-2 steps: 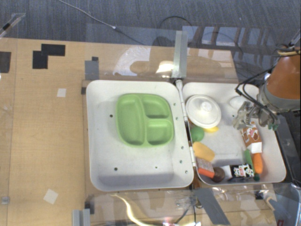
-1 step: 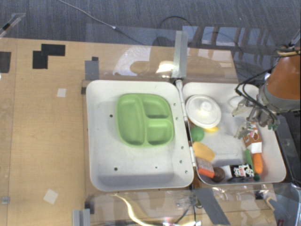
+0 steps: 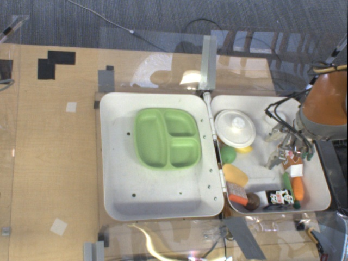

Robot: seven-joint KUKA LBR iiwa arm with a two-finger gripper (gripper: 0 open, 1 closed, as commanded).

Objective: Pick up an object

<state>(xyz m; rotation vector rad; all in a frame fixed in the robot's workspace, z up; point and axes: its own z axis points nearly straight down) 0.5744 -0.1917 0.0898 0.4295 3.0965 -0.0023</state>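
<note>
Bench point(image 3: 49, 162): a tan wooden surface is filling most of the view, carrying black square markers at 10 o'clock and both bins near the centre.
Left bin point(image 3: 125, 197): a shallow white tray is sitting just left of centre, touching the right bin along a shared grey divider.
Right bin point(image 3: 321, 197): a white tray is lying at 3 o'clock, crowded with small objects along its left and lower sides.
Arm point(image 3: 326, 105): the orange band and grey wrist are reaching in from 3 o'clock, hanging over the right bin's upper right part, with black cables looping beside it.
Green plate point(image 3: 166, 137): a divided green plate with three compartments is resting flat in the upper middle of the left bin.
White bowl point(image 3: 235, 128): a round white bowl is sitting at 10 o'clock within the right bin, partly covering a yellow piece below it.
Yellow block point(image 3: 235, 174): this is lying tilted at 7 o'clock in the right bin, just below a green ball point(image 3: 228, 155).
Carrot point(image 3: 298, 189): an orange carrot is lying at 5 o'clock in the right bin, beside a green stick.
Gripper point(image 3: 285, 154): it is hovering low over the right bin's centre-right, just above the carrot; whether its claw is clenched or released, I cannot tell.
</note>
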